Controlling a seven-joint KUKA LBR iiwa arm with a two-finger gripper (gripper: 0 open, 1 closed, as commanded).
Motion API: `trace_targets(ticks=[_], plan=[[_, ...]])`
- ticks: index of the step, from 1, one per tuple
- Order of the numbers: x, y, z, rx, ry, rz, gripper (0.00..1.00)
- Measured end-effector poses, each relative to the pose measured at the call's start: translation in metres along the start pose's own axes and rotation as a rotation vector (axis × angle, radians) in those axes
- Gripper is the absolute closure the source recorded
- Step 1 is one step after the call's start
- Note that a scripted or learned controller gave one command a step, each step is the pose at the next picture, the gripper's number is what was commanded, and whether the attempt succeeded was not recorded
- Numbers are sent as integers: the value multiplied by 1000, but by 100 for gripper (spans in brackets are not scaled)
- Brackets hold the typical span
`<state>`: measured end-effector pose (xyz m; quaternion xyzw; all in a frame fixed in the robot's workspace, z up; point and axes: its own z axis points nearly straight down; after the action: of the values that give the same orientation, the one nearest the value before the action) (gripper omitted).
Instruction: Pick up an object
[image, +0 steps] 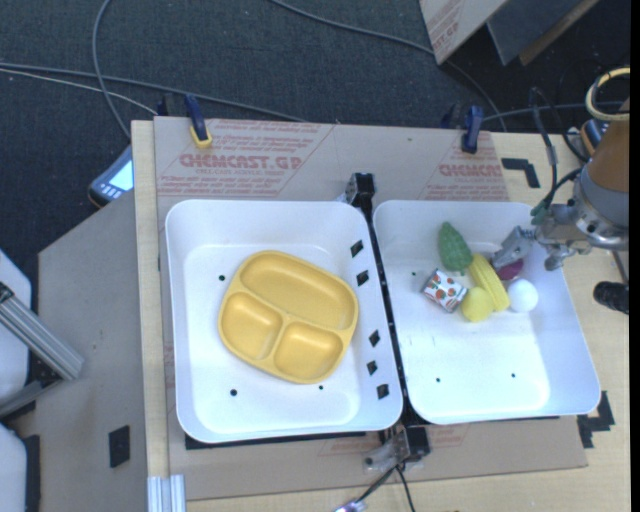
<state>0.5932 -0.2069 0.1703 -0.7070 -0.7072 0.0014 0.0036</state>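
I see the gripper (530, 245) hanging over the upper right of the right bin (500, 385), just beside a small heap of objects, and I cannot tell its state from here. The heap sits tight together: a green lumpy piece (453, 245), a yellow piece (483, 290), a white ball (523, 295), a small red-and-white patterned box (444, 289) and something dark pink (509, 268) right under the tool. I'd judge that crowding makes a clean pick harder — neighbours touch. The left bin (200, 300) carries 1 yellow divided plate (288, 316) with 3 compartments, lying flat near its middle. The cardboard (260, 155) under the bins reads "CHEMCAST GP" in red — the rest is too small for me.
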Motion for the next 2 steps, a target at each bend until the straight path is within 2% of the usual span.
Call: trace_targets(ticks=[1,2], plan=[[-3,-7,45,-1,-1,1,0],[-3,-4,30,-9,-3,0,100]])
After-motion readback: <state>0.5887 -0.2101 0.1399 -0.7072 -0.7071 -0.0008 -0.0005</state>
